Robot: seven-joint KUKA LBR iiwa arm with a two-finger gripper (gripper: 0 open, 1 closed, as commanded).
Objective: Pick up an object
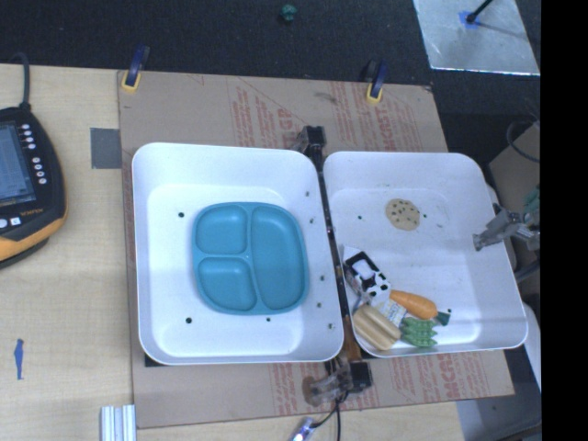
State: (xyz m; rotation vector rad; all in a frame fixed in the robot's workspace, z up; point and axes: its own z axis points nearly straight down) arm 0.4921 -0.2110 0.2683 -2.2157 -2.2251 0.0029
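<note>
Orange carrot (413,303) lies in the near corner of the right bin (459,168), heaped with a bread piece (374,327), greens (419,333) and a black-and-white toy (366,274); I'd guess they slid there. My hand (501,231) sits at that bin's right rim, cut off, so I cannot tell its state.

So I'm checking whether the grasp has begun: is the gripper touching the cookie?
Apart. The camera view shows the gripper at the right bin's right edge, with bare white floor between it and the cookie.
</note>
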